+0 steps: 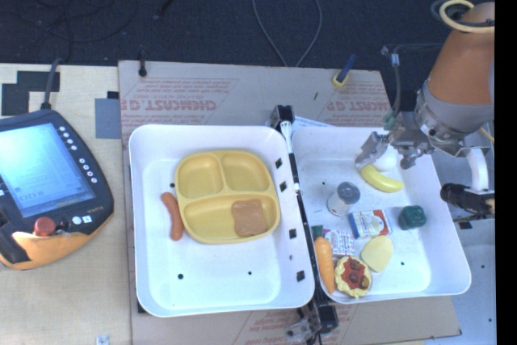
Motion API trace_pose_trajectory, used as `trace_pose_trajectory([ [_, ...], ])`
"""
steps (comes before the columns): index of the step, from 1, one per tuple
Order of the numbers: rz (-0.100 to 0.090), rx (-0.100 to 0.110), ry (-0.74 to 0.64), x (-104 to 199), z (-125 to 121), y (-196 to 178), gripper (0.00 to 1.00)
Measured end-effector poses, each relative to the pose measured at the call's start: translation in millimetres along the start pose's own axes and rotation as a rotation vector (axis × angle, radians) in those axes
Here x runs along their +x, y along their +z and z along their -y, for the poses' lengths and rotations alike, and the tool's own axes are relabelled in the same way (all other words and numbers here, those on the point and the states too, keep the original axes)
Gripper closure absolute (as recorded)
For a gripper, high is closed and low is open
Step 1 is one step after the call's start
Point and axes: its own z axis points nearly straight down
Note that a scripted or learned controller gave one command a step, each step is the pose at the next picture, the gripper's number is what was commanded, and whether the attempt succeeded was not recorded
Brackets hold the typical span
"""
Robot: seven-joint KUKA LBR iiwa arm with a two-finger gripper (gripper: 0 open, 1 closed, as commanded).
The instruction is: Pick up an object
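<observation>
end effector (391, 151) | spread open, holding nothing | over banana (381, 178) | arm cut off right

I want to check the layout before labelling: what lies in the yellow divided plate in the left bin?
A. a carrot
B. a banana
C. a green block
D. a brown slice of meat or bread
D: a brown slice lies in the yellow divided plate's large lower compartment.

Robotics lab setup, not a home. A teach pendant (44, 182) lies on the bench (81, 287), loose cables (287, 16) trail over dark floor behind, and two white bins (153, 271) sit on taped cardboard (210, 97) holding toy food.
</observation>
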Motion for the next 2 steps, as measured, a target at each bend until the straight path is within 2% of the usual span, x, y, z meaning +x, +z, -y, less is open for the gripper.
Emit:
trace_pose_trajectory([
  [1,0.000,0.000,0.002,-44,-2,69,0.00],
  [2,0.004,-0.013,0.002,-39,-41,133,0.00],
])
